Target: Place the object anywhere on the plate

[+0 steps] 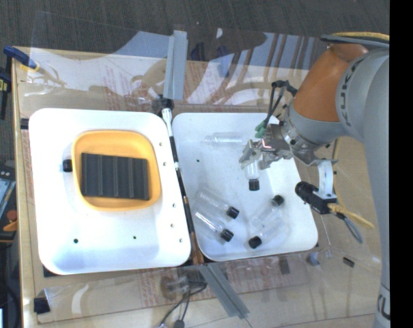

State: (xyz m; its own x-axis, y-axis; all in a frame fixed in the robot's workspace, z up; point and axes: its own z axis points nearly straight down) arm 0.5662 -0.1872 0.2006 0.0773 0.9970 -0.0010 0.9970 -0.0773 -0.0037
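A yellow plate point(115, 141) lies in the left bin point(49, 238), with a dark ridged block point(115, 176) on top of it. My gripper point(256, 158) is over the middle of the right bin point(192, 142), reaching in from the right. A clear vial point(252, 173) with a black cap at its lower end sits between the fingertips, and the gripper is shut on it. The vial points down toward the bin floor.
Several more clear vials with black caps lie at the front of the right bin, such as one vial point(215, 208) and another point(265, 233). Another clear vial point(223, 140) lies at the back. A small black piece point(67, 165) sits left of the plate.
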